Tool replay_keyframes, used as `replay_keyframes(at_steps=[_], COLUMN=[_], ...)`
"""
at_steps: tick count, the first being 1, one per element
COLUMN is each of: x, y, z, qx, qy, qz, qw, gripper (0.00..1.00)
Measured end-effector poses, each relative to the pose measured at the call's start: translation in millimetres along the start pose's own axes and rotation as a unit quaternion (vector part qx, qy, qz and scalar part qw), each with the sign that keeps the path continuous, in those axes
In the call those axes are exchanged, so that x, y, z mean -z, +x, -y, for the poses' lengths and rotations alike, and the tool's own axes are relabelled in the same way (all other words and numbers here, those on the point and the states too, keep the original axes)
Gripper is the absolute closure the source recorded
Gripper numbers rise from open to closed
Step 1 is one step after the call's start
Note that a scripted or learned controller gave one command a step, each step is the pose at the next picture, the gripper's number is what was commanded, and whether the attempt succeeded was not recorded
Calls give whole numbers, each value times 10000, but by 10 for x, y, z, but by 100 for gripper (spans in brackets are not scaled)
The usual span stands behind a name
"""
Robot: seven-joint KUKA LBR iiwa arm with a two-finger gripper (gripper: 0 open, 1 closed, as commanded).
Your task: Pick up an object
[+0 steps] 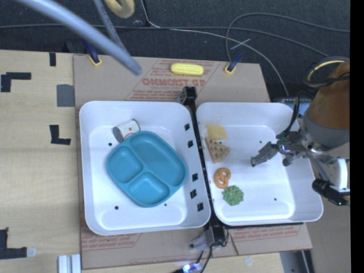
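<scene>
Several small objects lie along the left side of the right bin (284, 118): a pale yellow wedge (216, 132), a brown waffle-like piece (218, 150), an orange pretzel-shaped ring (222, 177) and a green broccoli-like lump (233, 195). My gripper (261, 156) hangs over the middle of the right bin, pointing left and downward. It is to the right of the objects, about a hand's width from the pretzel ring, and touches none of them. The grey and orange arm (327, 110) enters from the right edge.
The left bin (91, 152) holds a blue divided plate (147, 167) and a small tipped cup (126, 129). A yellow banana-like toy (186, 69) lies on the cardboard behind the bins. Black clips (196, 152) line the divider between the bins. Cables trail behind the bench.
</scene>
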State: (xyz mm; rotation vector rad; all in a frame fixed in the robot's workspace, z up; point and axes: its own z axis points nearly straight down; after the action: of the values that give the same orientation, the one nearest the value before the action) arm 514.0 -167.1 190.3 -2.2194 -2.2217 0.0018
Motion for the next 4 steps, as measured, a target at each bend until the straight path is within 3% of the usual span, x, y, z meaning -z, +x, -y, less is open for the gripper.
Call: replay_keyframes(at_steps=[2,3,4], x=[-1074,-942,-473], y=[21,14,-72], z=[-50,-61,-92], qx=[1,0,-3], qy=[-6,-24,-23], qz=[10,18,8], qw=[10000,10000,10000], gripper=[0,100,100])
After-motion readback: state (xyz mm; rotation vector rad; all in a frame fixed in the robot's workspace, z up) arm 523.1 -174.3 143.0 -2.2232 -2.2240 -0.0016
